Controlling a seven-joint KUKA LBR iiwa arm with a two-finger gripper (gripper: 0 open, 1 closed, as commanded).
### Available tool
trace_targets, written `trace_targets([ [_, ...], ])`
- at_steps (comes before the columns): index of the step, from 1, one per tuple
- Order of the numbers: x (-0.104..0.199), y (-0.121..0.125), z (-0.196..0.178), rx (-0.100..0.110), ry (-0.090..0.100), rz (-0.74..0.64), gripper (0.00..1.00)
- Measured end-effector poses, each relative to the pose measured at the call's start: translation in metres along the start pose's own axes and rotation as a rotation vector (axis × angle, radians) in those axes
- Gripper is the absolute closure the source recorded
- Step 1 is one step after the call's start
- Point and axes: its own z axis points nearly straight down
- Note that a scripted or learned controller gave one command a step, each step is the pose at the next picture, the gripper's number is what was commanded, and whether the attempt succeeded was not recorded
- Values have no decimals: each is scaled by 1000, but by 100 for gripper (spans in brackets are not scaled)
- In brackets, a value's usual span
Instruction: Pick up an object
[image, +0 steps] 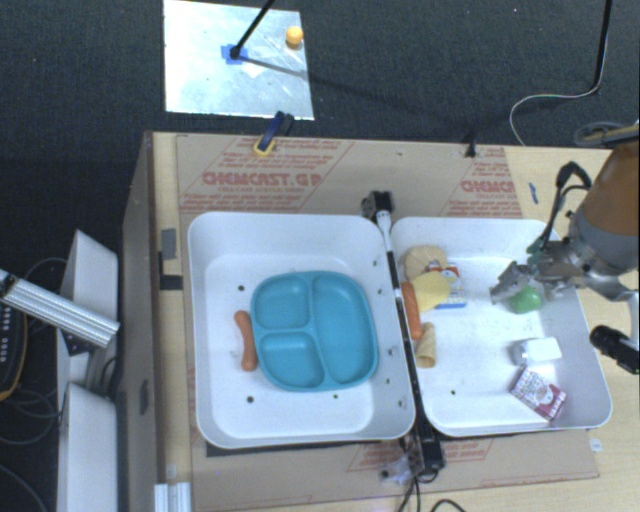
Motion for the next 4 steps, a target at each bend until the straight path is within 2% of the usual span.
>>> trace_targets([
  [1,45,49,36,0,1,-1,0],
  [2,74,61,102,-1,-1,1,0],
  [3,52,119,97,-2,-1,-2,0],
  [4,76,119,113,-3,0,-2,0],
])
